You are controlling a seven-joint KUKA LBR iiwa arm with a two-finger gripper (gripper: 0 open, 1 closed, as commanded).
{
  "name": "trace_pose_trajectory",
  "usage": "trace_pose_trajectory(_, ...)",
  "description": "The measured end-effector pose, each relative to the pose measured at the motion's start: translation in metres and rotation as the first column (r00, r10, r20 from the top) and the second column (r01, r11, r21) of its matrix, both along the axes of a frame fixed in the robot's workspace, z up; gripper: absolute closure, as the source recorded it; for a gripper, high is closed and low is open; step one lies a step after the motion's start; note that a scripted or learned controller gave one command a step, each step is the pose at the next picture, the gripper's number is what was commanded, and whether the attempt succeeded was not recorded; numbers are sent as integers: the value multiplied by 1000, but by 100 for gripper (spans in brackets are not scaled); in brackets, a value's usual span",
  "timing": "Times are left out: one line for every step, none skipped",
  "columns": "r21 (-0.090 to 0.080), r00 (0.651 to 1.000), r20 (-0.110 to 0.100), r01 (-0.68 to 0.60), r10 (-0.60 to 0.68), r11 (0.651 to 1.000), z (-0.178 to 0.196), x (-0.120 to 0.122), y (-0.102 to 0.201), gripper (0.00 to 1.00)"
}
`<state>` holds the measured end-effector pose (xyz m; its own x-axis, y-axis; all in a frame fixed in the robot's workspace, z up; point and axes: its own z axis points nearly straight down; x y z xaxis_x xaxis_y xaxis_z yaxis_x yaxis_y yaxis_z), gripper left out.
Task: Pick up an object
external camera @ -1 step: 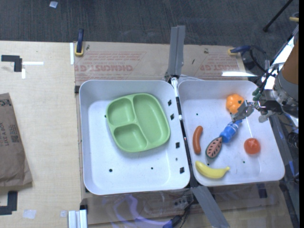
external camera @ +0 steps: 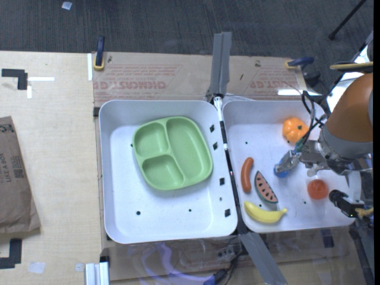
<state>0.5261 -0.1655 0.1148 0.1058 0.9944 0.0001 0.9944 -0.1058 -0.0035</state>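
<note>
camera view: fingers (external camera: 284, 168) state unclear, over right bin (external camera: 237, 159); glossy curved banana (external camera: 265, 213), ridged orange pumpkin (external camera: 293, 129).

The arm (external camera: 350, 120) — cut off at the right edge — hides part of the right bin (external camera: 237, 135) beside the orange toy (external camera: 293, 129)

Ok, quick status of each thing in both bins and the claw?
Green divided plate: flat in the left bin, nothing on it.
Sausage: lying in the right bin.
Watermelon slice: lying flat.
Banana: lying flat.
Orange fruit: resting beside the arm.
Red round piece: resting.
Claw: low over the right bin.
</note>
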Motion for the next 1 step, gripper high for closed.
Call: trace_pose_trajectory(-1, 996, 3, -94, 94, 996, -23, 53, 4, 0)
